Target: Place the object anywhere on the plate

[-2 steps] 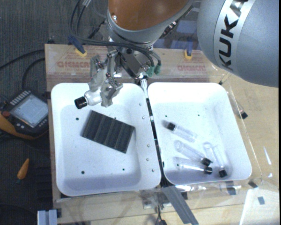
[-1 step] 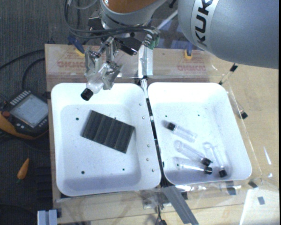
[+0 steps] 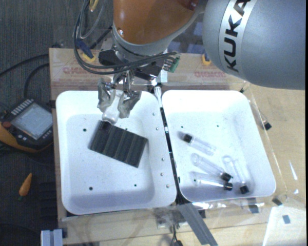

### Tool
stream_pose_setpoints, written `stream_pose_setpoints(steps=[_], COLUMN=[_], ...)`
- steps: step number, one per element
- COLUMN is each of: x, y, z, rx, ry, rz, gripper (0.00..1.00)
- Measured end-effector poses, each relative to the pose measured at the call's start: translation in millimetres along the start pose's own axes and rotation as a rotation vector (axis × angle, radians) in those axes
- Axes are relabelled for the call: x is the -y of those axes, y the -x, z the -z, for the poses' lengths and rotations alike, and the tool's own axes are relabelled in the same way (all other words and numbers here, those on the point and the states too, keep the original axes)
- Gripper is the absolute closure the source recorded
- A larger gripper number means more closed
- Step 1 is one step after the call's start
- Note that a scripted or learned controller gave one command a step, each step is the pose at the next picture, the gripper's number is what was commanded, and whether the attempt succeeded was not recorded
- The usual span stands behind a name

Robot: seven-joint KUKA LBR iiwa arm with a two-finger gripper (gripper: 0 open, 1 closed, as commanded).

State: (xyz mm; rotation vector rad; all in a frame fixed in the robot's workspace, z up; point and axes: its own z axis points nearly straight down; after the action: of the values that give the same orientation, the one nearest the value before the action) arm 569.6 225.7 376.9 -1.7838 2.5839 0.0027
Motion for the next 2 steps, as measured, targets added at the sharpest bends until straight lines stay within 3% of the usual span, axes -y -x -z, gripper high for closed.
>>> stream_pose_setpoints(steps=[1,2], x=[-28,-22], y=[-16,-26], z=[-42,57], rx=[-0.001,0.004], ry=[0.0,0.001], rz=[0.111,0.604], gripper=[1.0,1.0])
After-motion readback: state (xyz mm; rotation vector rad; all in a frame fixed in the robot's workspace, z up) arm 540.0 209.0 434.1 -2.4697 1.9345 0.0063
